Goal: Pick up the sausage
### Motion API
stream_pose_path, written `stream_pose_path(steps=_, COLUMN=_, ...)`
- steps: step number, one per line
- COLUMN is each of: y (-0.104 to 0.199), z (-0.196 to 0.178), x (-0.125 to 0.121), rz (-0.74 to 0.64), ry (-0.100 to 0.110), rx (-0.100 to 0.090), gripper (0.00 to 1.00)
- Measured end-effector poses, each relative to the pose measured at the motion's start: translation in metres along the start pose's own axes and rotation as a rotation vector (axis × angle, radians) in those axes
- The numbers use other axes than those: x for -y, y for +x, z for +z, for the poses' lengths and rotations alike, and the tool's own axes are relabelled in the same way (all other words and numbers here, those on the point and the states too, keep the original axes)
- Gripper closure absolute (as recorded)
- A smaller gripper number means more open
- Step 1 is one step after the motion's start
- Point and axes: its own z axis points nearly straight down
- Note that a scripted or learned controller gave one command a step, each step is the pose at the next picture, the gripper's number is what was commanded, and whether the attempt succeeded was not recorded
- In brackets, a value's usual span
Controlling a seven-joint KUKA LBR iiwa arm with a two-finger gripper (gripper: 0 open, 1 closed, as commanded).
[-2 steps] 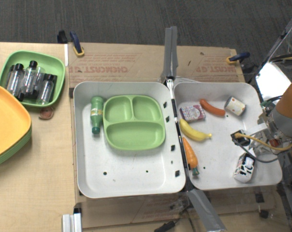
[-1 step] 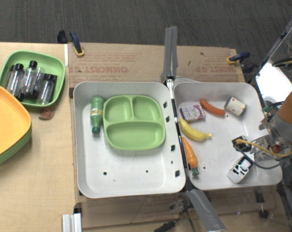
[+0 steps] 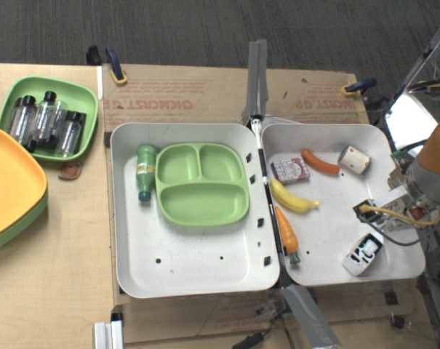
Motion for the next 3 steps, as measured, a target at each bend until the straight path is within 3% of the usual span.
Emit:
stream_pose_path(steps=1, y=0.037, z=-0.013, x=0.026, rz=0.081, ry=-0.003, rx=0.000, gripper=1.00)
stream_pose_path(steps=2, y=-0.037, z=-0.052, x=0.011, rz=0.073, ry=-0.002, rx=-0.001, gripper=1.00)
stream_pose_path(steps=3, y=-0.037, z=-0.060, x=0.011, rz=0.072, ry=0.000, rx=0.003, gripper=1.00)
